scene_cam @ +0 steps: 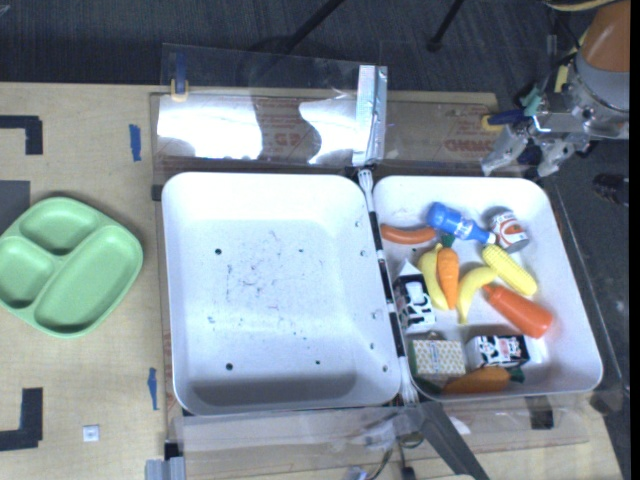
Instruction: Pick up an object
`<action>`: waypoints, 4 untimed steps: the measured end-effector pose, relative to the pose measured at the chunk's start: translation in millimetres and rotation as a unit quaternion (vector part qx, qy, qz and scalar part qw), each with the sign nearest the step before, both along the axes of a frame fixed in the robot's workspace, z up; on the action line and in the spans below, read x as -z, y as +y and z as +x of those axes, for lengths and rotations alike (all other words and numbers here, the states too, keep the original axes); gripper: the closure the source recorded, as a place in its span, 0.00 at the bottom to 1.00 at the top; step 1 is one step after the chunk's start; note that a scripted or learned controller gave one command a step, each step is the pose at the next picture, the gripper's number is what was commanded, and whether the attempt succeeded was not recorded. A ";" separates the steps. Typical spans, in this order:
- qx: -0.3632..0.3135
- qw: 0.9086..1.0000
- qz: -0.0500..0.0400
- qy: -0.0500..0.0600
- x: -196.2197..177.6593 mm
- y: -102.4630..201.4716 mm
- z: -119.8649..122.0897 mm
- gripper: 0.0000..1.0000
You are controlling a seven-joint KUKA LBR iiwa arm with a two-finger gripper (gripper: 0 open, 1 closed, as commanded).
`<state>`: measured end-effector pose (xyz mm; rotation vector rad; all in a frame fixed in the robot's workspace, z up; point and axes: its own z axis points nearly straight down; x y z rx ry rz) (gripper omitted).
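At the upper right of the frame the gripper [527, 155] hangs just beyond the far rim of the right bin [575, 298]. Its fingers look spread apart with nothing between them, though they are small and partly lost against the dark floor. The arm above it is cut off by the frame edge.

All the objects lie in the right bin. Near its top sit a sausage [406, 234], a blue bottle [456, 222] and a small round can [508, 229]. Below them a carrot [449, 275] lies across a banana [470, 290], with a corn cob [509, 270] and an orange-red piece [521, 311] to the right. A black-and-white carton [415, 301] leans by the bin's left wall. Along the bottom are a speckled block [438, 357], another black-and-white carton [499, 349] and a second carrot [482, 379], half hidden by the rim.

The left bin [185, 268] shows faint scuffs. A green divided plate [68, 265] rests at mid-left.
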<state>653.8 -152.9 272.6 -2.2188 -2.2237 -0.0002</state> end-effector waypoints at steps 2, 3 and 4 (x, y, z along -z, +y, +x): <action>-0.029 1.000 0.000 0.000 76.7 51.3 13.2 0.00; -0.080 0.997 0.000 0.000 120.1 36.3 -35.9 0.00; -0.157 0.987 -0.005 -0.012 177.6 20.9 -90.4 0.00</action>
